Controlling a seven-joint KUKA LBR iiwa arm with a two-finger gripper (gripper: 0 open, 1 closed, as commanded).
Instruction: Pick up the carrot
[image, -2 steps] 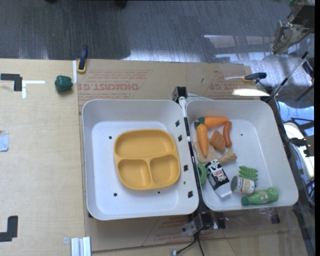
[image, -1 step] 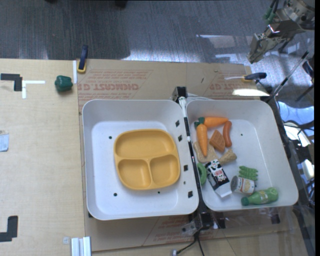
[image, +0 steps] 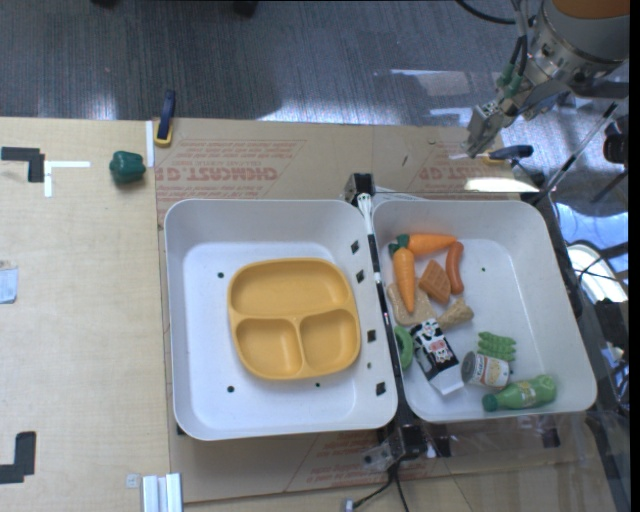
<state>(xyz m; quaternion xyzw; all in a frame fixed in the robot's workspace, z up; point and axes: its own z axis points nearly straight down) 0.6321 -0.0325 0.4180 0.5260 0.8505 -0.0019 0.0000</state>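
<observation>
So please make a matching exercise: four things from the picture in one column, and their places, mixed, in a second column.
Things:
1. yellow tray
2. carrot
3. green bottle
4. gripper

Places:
A. near corner of the right bin
B. above the bench, beyond the right bin
C. left bin
D. left side of the right bin

Pairs: 1-C, 2-D, 3-A, 4-B
</observation>
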